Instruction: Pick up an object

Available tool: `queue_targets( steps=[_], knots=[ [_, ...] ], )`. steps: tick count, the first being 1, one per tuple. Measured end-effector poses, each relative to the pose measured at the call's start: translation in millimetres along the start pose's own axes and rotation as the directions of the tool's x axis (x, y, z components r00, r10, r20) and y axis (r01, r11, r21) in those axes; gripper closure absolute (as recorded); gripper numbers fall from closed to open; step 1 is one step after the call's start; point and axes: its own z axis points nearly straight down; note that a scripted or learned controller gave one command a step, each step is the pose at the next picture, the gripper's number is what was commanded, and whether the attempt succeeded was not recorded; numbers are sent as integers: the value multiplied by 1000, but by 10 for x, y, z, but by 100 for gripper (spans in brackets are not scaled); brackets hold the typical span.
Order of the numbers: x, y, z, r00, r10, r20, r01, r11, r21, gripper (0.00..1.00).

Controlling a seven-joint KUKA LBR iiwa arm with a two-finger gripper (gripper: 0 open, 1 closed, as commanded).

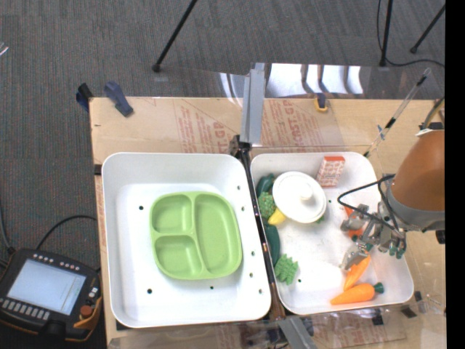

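Carrot (354,294) by right bin's (398,300) near rim, pincer (357,255) just above, grip unclear, bare floor between.

Gripper (361,251) hovers over carrots (355,294) in right bin (396,282); green tray (195,235) left.

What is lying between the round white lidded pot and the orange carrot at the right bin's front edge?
In the camera view, the gripper and a second smaller orange carrot lie between the round white lidded pot and the orange carrot.
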Motion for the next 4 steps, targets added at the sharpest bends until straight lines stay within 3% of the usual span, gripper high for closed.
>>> queue_targets(
  steps=[1,2,3,4],
  knots=[
    [479,-145,-23,991,133,10,-133,991,-4,0],
    [486,-135,-100,992,128,4,-127,992,-4,100],
    [-126,163,2,978,207,0,-207,978,-1,100],
    [311,82,-18,989,-148,-1,148,989,-1,100]
  ],
)
